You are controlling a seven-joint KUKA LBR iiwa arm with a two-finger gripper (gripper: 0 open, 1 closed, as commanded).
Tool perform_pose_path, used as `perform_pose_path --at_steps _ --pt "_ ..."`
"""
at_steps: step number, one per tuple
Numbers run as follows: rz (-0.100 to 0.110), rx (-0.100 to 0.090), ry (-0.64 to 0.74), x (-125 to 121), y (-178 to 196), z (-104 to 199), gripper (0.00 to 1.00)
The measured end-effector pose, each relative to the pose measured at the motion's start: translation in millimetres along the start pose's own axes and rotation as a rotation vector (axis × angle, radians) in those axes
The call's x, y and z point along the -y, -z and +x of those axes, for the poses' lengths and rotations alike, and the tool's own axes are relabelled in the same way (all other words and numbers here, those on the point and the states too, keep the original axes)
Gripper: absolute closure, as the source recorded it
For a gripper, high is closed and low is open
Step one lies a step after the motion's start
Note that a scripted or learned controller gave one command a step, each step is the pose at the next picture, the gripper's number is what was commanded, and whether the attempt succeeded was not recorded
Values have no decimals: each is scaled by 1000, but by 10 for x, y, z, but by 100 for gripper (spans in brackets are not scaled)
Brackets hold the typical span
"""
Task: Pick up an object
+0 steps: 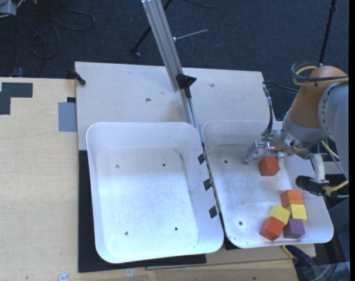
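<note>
The one camera hangs above the bench [136, 92] and looks down at a slant, from some distance. It takes in both bins [101, 134] whole, and the arm [318, 107] enters from its right side.

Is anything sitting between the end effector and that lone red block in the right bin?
Nothing visible. The end effector sits just above and left of the red block, with bare bin floor around them. The other blocks are clustered farther toward the right bin's near corner, clear of the approach.
</note>
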State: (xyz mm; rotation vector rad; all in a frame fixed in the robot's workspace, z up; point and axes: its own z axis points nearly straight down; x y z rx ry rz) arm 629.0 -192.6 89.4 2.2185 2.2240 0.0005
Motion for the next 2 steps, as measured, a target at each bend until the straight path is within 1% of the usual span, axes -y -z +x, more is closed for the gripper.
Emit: perform_pose_path --at_steps 1,2 --pt "2 0 0 257 19 302 0" --pt "4 -1 3 255 113 293 100"
